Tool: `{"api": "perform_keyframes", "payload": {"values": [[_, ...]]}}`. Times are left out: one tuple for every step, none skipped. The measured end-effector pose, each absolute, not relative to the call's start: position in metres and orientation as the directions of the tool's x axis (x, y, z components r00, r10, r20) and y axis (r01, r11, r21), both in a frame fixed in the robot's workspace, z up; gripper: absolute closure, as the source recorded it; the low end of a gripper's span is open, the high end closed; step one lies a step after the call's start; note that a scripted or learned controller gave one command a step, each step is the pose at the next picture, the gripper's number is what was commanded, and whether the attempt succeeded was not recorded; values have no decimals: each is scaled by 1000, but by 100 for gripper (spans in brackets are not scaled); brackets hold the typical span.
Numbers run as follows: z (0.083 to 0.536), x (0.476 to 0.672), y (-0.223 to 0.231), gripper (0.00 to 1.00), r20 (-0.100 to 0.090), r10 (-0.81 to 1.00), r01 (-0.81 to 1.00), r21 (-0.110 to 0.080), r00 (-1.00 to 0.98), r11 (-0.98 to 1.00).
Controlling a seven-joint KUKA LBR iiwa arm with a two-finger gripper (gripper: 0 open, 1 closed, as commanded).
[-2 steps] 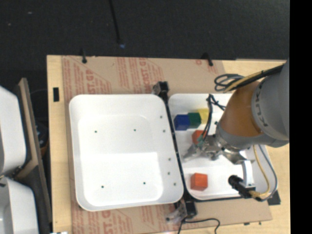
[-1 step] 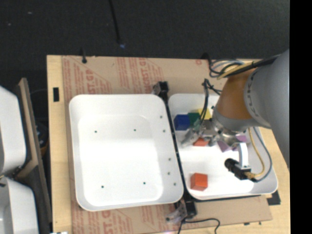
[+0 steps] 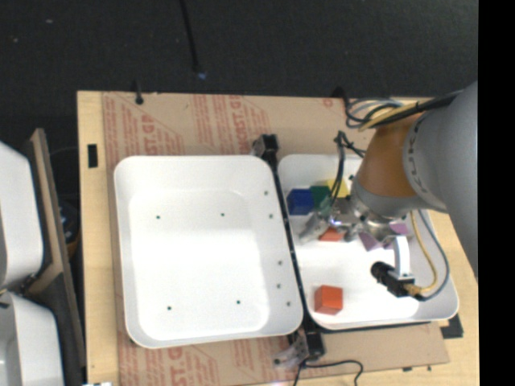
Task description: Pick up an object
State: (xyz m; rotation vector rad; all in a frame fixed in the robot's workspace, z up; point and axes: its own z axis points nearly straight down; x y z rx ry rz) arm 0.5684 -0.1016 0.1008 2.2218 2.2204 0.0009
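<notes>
Orange block (image 3: pixel 328 298), at six o'clock in the right bin (image 3: pixel 366 316), looks light, stiff, best pinched across flat sides, while the hand (image 3: pixel 331 225) hovers near twelve o'clock over blue block (image 3: pixel 300 201), grip unclear.

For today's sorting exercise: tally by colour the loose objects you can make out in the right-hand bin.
Orange block: 1
Blue block: 1
Green block: 1
Yellow piece: 1
Purple piece: 1
Small orange-red piece below the arm: 1
Total: 6; the arm may hide others.
</notes>
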Motion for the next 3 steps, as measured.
{"api": "perform_keyframes", "payload": {"values": [[101, 529, -97, 0, 0, 1000, 1000, 0, 1, -1], [101, 600, -110, 0, -1, 1000, 1000, 3, 0, 0], [112, 599, -110, 100, 0, 1000, 1000, 2, 1, -1]]}}
